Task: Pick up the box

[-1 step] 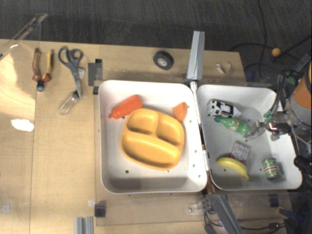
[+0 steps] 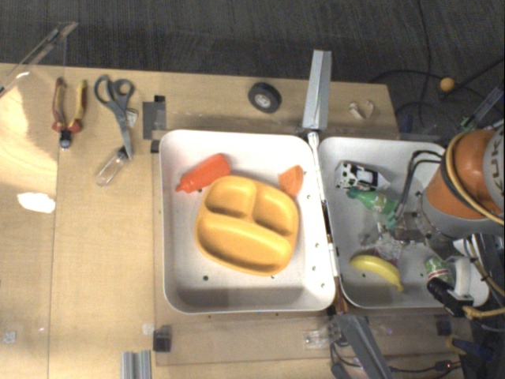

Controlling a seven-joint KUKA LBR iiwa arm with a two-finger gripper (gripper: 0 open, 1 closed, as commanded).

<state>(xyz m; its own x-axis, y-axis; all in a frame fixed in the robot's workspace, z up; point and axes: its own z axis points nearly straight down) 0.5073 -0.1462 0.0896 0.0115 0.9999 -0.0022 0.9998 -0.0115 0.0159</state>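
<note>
Camera view
Arm: the grey arm [image 2: 465,184] with its orange band comes in from the right edge and bends down over the right bin [image 2: 359,294], its wrist low above the middle of that bin.
Gripper: the gripper [image 2: 392,231] sits near the bin's centre, just above the banana; the view is too cluttered there to tell how it is set.
Box: a small black-and-white box [image 2: 359,175], which may be the task's thing, lies near the right bin's far left corner, apart from the gripper.
Right bin, other things: a green item [image 2: 377,202] lies just beside the box toward the centre; a yellow banana [image 2: 377,269] rests near the front edge; a crumpled clear wrapper [image 2: 385,245] sits between the banana and the gripper.
Left bin: the left bin [image 2: 185,290] holds a large yellow divided tray [image 2: 247,223] turned upside down at its centre, an orange-red carrot-like toy [image 2: 202,173] near the far left corner and a smaller orange piece [image 2: 291,180] by the far right edge, touching the tray.
Bench: the wooden bench [image 2: 87,275] bears red-handled pliers [image 2: 66,110] and grey scissors [image 2: 118,105] near its far left corner, a roll of black tape [image 2: 264,97] along the far edge and a metal bar [image 2: 317,89] above the gap between the bins.
Room: dark carpet [image 2: 197,14] lies beyond the bench's far edge, with cables at the far right.
</note>
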